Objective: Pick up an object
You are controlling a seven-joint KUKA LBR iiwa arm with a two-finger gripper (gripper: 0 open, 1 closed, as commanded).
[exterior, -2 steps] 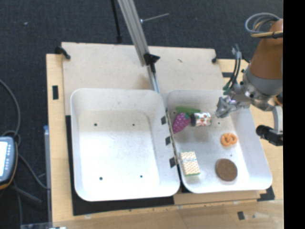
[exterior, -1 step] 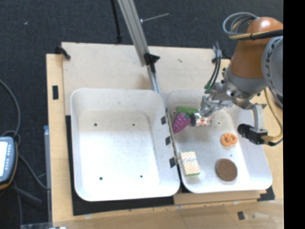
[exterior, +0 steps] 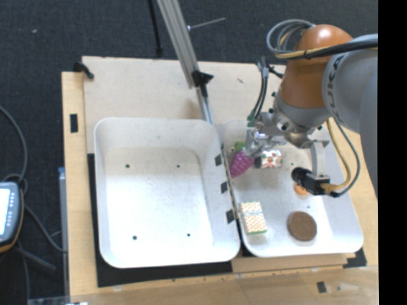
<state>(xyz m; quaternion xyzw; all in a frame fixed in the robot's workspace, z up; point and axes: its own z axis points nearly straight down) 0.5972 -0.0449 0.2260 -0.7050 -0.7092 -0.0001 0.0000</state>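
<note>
Right white bin (exterior: pixel 346 224), gripper (exterior: pixel 257 146) low among purple toy (exterior: pixel 241 164), small box (exterior: pixel 271 159), grip state unclear, brown disc (exterior: pixel 302 226) apart

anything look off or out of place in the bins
Nothing looks spilled or broken. All the objects sit in the right bin: a purple berry-like toy against its left wall, a small patterned box, a brown disc and a small white-and-red block under the pincer.

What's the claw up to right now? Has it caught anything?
Claw low in right bin, above purple berry-like toy; grip unclear. Small red-and-white box right beside it. Patterned block and brown disc lie apart, nearer the front.
</note>
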